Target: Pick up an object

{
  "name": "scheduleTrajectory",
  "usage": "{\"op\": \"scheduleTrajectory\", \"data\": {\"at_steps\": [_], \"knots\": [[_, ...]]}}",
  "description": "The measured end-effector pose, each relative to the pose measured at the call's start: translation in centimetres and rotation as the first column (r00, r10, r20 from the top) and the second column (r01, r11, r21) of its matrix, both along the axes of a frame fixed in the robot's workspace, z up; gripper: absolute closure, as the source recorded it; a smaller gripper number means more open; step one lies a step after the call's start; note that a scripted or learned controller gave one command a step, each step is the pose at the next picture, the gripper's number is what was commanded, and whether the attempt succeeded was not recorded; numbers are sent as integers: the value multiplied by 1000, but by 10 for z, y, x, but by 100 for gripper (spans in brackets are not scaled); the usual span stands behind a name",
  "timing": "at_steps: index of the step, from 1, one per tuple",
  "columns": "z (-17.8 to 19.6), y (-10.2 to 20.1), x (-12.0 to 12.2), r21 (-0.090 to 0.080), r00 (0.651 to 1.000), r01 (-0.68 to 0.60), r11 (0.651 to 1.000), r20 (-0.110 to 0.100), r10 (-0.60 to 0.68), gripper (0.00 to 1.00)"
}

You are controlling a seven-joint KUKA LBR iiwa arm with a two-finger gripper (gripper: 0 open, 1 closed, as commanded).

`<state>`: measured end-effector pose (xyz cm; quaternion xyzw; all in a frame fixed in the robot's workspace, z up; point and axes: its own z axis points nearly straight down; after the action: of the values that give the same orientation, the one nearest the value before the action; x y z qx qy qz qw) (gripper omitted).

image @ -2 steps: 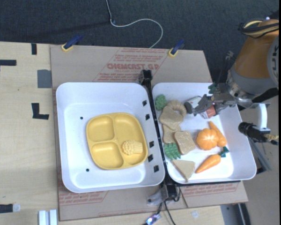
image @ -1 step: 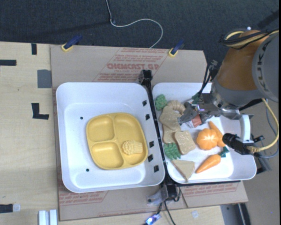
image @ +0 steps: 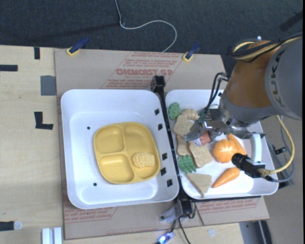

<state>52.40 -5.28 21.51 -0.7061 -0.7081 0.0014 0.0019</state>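
Orange carrot (image: 226, 177) lies diagonal, tip toward lower left; jaws' state unclear.

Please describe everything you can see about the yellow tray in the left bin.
The yellow tray is a rounded square plate of matte plastic, as it looks, divided by low ridges into compartments. It lies flat, slightly turned, on the floor of the left white bin, apart from the walls. A small yellow corn piece rests in its lower right compartment. Nothing else touches it.

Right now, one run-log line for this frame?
arm: over right bin | gripper: down among toy food, grasp unclear | yellow tray: left bin, holds corn | orange, carrot: loose
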Motion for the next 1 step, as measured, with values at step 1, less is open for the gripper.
{"op": "scheduleTrajectory", "data": {"at_steps": [1], "knots": [[20, -3, -1, -1, 1000, 2, 1000, 5, -2, 100]]}}
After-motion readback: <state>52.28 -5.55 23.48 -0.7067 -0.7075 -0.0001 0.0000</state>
